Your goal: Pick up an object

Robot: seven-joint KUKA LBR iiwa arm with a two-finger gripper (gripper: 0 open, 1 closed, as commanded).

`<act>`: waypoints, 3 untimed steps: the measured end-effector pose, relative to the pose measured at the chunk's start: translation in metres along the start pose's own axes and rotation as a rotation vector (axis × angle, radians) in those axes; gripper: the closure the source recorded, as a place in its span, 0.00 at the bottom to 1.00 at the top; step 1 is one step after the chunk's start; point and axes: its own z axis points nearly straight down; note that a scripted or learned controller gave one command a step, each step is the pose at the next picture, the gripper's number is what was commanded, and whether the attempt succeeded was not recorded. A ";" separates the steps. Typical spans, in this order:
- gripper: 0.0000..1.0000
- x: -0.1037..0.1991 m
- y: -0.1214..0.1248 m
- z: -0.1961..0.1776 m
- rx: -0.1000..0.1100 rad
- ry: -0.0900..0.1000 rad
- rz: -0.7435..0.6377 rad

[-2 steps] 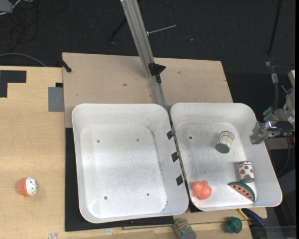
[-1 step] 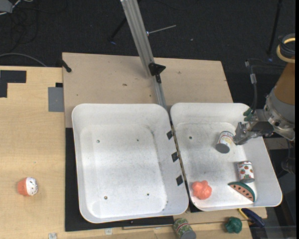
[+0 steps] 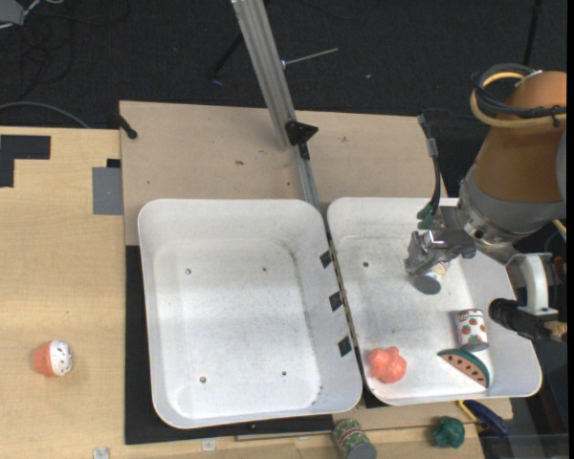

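- Reaching into the right bin (image 3: 364, 220), the gripper (image 3: 427, 273) hangs over bare floor; whether its jaws are apart or together cannot be told.
- Three candidates lie along the bin's near edge: a red lumpy toy (image 3: 387, 364), a watermelon slice (image 3: 464, 367) and a small patterned can (image 3: 471, 328).
- A good pick probably means moving toward the near side, centring over one object, then descending straight.
- The left bin (image 3: 163, 228) sits alongside; an orange ball (image 3: 53, 359) rests on the wooden bench (image 3: 38, 256) far left.
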 end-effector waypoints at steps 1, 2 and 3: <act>1.00 0.047 0.021 -0.002 -0.003 -0.002 0.002; 1.00 0.098 0.036 0.017 -0.001 -0.002 0.002; 1.00 0.155 0.053 0.030 -0.002 -0.001 0.002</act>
